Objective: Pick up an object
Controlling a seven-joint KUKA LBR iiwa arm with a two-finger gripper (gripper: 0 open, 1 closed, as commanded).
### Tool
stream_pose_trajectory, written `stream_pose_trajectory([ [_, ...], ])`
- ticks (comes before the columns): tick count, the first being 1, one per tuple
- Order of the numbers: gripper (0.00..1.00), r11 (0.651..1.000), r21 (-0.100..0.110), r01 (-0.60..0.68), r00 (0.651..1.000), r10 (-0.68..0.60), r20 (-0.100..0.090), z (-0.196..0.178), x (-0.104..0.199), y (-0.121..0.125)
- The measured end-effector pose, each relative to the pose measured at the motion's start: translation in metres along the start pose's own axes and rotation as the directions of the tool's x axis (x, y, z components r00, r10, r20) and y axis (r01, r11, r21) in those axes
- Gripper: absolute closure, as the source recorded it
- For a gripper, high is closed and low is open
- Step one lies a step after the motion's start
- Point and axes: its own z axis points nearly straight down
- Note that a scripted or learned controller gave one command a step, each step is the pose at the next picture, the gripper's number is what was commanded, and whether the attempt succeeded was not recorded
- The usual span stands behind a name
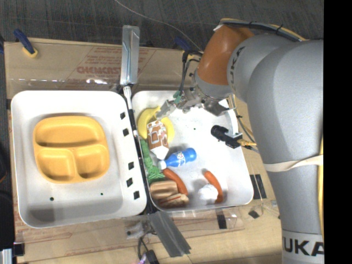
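My gripper (166,109) hangs low over the far left part of the right bin (234,169), just above and to the right of a yellow rounded object (145,122). Against that yellow piece lies a brown and white carton (158,135). Nearer the front are a blue and white bottle (180,158), a green item (152,165) along the left wall, a red sausage (175,179), a bread sandwich (165,194), an orange sausage-like piece (214,183) and a small white ball (207,192). Nothing is visibly held.
The left bin (22,147) holds a yellow divided tray (70,147). A ridge with black clips (132,147) separates the two bins. The big grey arm (275,103) covers the right side of the bench.
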Motion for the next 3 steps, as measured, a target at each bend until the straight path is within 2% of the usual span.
stream_pose_trajectory([
  [1,0.00,0.995,0.034,0.095,0.995,-0.094,-0.016,0.028,0.024,-0.025],
  [2,1.00,0.995,0.034,0.097,0.995,-0.097,-0.015,0.017,0.023,-0.024],
  [3,1.00,0.958,0.033,-0.284,0.959,0.284,-0.002,-0.073,0.084,0.025],
])
